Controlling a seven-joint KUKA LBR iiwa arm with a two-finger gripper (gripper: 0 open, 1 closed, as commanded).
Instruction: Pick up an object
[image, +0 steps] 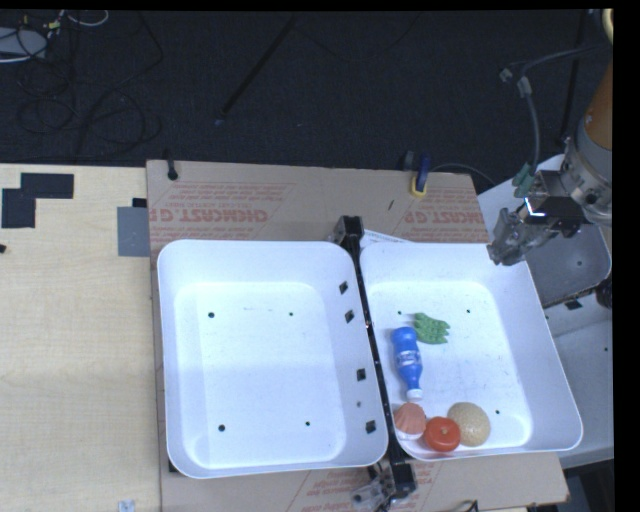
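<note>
The arm reached in from the right of the camera view, its grey wrist with the orange band at the upper right edge and its end effector (508, 243) angled down and to the left, hovering above the upper right corner of the right bin (520, 300). The end effector sat just over the bin's rim there, well apart from every object in the bin, and nothing showed between its tips; whether they were apart or together could not be told at this angle. A cable looped above the wrist toward the dark background. The objects all lay in the right bin, toward its left and lower parts. A blue bottle (405, 355) with a white cap lay on its side near the divider, cap pointing toward the near edge. A small green toy (431, 327) lay just beside the bottle's upper end, on its right. At the lower rim three rounded things crowded together: a pale pink ball (409, 418) just below the bottle's cap, a red tomato-like ball (442, 434) touching it, and a tan ball (469, 422) touching the red one on its right. The left bin (180, 300) sat beside it on the desk (70, 340), on brown cardboard (260, 205).
</note>
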